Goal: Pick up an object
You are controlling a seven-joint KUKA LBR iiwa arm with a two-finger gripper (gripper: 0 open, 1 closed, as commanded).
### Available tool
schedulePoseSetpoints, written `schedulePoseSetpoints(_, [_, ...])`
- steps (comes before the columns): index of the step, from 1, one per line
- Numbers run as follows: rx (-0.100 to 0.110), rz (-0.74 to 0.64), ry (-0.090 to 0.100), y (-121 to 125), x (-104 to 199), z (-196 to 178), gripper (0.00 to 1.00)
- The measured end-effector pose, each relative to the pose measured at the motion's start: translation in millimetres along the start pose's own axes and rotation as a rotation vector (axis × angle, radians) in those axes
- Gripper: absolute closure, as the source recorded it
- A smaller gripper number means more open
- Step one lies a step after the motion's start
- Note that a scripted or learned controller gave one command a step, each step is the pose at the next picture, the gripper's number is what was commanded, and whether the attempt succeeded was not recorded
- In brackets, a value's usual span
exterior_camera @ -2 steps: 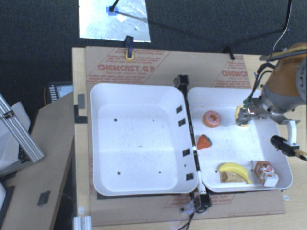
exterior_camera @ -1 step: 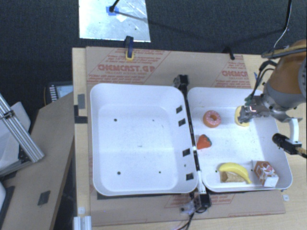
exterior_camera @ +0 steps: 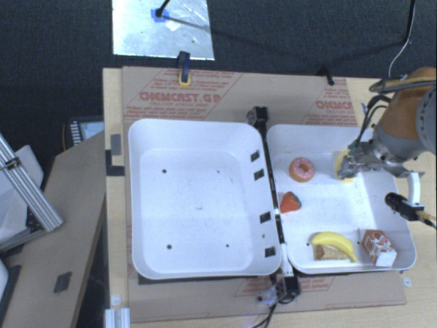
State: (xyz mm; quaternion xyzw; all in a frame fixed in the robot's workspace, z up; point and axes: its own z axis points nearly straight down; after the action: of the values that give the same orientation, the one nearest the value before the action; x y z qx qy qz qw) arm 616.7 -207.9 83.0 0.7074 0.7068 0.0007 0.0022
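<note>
Red "CHEMCAST GP" lettering on the brown board (exterior_camera: 179,96) behind both bins.

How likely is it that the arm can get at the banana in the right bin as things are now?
Probably yes. The banana lies uncovered near the front wall of the right bin, its end resting on a brown piece. The gripper is low in the same bin, farther back, with bare floor between them.

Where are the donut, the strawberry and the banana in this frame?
donut (exterior_camera: 302,169), camera view, on its frosted ring.
strawberry (exterior_camera: 291,202), camera view, on its red body.
banana (exterior_camera: 334,242), camera view, on the middle of its yellow curve.
</note>
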Motion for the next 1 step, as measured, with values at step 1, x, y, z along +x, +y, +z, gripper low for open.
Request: schedulePoseSetpoints(1, [-0.005,-0.002,-0.001,1.2,0.9,-13.9,1.00])
